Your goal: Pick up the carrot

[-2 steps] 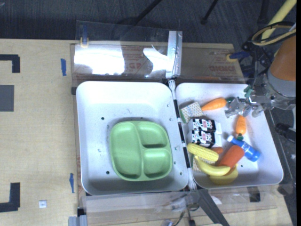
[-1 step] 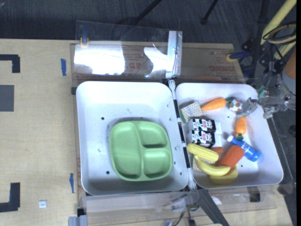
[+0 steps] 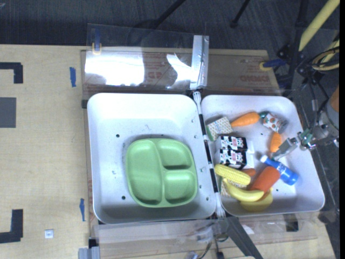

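In right bin (image 3: 310, 196), carrot (image 3: 244, 119) near far wall; tool (image 3: 284, 148) beside right rim, state unclear

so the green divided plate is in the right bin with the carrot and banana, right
Not quite. The camera view shows the green divided plate alone in the left bin. The carrot and banana do lie in the right bin, among the other toys.
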